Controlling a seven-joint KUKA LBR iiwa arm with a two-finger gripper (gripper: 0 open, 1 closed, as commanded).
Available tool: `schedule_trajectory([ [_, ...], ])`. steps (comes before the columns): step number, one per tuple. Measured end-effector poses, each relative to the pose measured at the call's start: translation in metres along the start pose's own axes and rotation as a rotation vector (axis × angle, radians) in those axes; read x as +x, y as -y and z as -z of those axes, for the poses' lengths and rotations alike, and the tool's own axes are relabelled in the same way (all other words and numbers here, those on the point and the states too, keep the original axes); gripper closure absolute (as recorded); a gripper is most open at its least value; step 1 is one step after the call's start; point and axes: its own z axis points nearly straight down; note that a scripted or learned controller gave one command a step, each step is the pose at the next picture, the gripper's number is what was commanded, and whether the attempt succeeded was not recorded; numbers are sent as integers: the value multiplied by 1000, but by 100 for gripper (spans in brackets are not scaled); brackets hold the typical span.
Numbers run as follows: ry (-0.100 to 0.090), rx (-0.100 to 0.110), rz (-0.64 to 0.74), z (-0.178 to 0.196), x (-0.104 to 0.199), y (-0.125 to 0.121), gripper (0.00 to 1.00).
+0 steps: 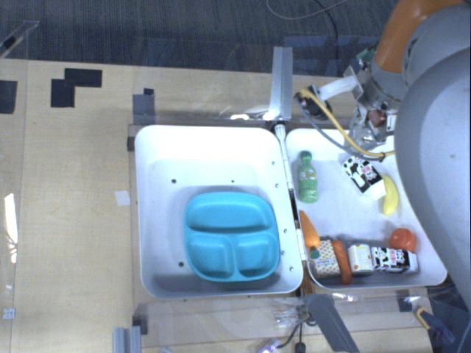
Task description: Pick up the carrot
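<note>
Right now I see my arm (434, 116) coming in from the right, its grey bulk covering the right bin's far edge, with the orange band (403, 20) near the top of the view. My gripper (366, 134) hangs over the upper right part of the right bin (331, 197), just above a small black-and-white carton (361, 173). I cannot tell from this angle how the claw stands, and nothing shows in its grasp.

The carrot (310, 230) lies low in the right bin, close against the left wall next to the divider between the bins, its narrow end pointing up the bin. Just above it lies a green bottle (307, 176), apart from the carrot. Below the carrot a row of things runs along the bin's near wall: a small packet (324, 259), an orange sausage-shaped item (340, 257), a little box (359, 259) and a second black-and-white carton (390, 259). A tomato (402, 239) sits just above that row at the right, and a banana (388, 195) lies near the arm.

My left bin (162, 160) carries a blue divided tray (230, 235).
</note>
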Motion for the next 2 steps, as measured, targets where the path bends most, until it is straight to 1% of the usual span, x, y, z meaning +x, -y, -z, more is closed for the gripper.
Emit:
schedule_trajectory([
  [1, 5, 2, 39, -75, 23, 76, 100],
  [2, 6, 1, 19, -74, -84, 55, 100],
])
